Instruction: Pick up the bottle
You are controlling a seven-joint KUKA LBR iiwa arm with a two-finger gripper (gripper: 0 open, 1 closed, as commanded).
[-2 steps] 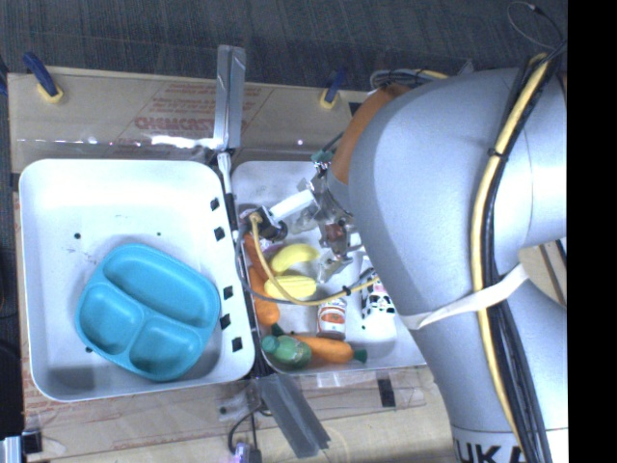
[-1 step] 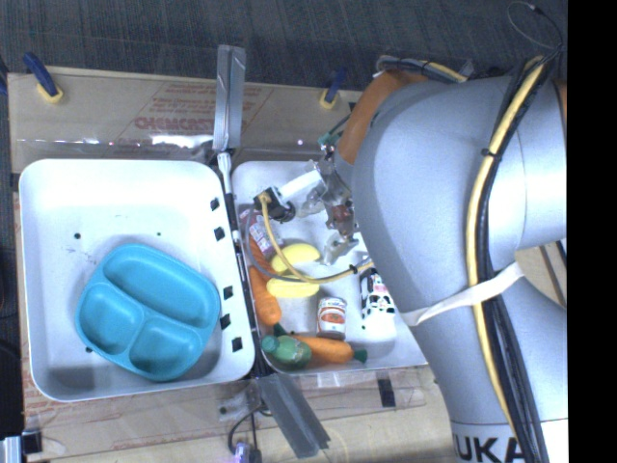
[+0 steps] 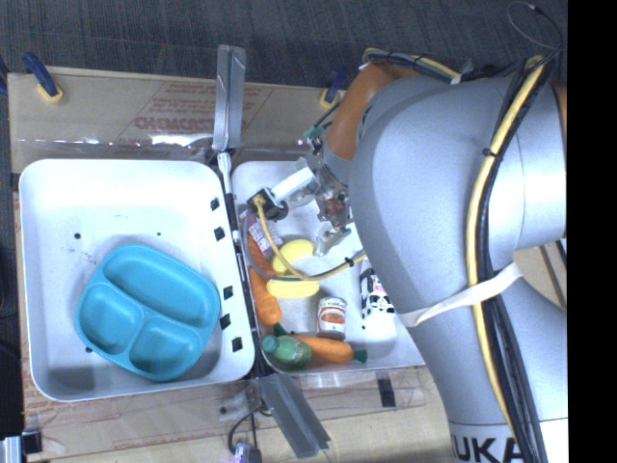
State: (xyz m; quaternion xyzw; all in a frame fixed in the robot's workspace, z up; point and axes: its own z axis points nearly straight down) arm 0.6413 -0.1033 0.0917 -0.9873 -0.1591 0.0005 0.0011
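Hand (image 3: 323, 215) over right bin (image 3: 253, 177) — near bottle (image 3: 378, 307).

I work at a robotics lab bench (image 3: 116, 104), not a home; two shallow white bins, the left bin (image 3: 48, 258) and the right bin (image 3: 280, 177), sit side by side on brown board; blue clamps (image 3: 43, 77) grip its far edge; my grey arm (image 3: 453, 210) trails exposed cables (image 3: 501, 114); dark carpet (image 3: 193, 8) lies beyond; toy food (image 3: 323, 348) fills the right bin's near edge.
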